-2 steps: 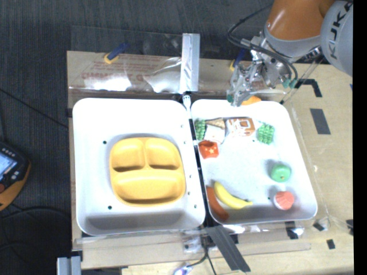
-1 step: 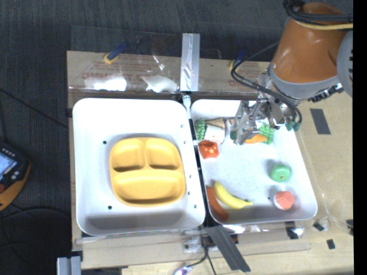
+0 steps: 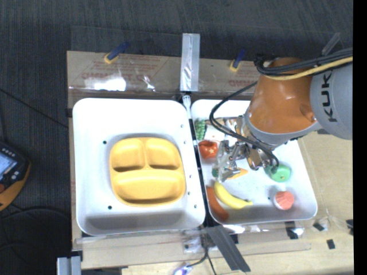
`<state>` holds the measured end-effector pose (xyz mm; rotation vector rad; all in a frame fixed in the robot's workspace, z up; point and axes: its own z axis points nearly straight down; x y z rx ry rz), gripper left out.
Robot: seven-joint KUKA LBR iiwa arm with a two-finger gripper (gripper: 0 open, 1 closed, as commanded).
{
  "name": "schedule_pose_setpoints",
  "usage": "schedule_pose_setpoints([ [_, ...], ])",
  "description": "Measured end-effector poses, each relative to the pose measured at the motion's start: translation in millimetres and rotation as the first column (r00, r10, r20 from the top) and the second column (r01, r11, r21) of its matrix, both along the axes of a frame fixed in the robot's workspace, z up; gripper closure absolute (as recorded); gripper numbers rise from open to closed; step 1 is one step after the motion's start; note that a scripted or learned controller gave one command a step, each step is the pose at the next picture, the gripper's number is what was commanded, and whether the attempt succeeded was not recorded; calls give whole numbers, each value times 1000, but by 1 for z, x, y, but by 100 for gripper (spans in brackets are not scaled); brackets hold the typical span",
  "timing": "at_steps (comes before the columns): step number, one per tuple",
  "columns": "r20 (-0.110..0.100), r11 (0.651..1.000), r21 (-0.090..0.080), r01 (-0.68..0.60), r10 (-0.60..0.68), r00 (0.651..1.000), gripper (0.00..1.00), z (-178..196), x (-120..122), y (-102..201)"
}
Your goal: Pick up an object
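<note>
Here the grey arm [image 3: 298, 105], orange-banded above the wrist, reaches in from the right and hangs over the right bin [image 3: 307, 208], its gripper [image 3: 232, 164] lowered among the things that lie there; from this slant I cannot tell whether the claw is released or clenched, and nothing can be made out in its grasp. The left bin [image 3: 92, 153] carries a yellow divided tray [image 3: 148, 169] near its middle. In the right bin a banana [image 3: 229, 197] lies toward the near edge, just below the gripper, with an orange-red piece [image 3: 215, 205] touching it by the near left corner. A green round toy [image 3: 280, 173] sits toward the right edge, a small pink-red one [image 3: 284, 199] near the near right corner, a red pepper-like piece [image 3: 208, 149] against the left wall, and a green leafy bit [image 3: 199, 128] at the far left corner. I judge the step to be the descent onto a target, nothing lifted yet. The next move calls for settling on one piece, likely the banana or the clutter under the claw, closing cleanly without catching neighbours, then rising straight.
</note>
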<state>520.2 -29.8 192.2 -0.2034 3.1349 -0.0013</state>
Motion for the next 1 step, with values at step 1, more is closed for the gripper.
schedule_pose_setpoints([
  [1, 2, 987, 2, 160, -160, 987, 100, 18, 35, -26],
])
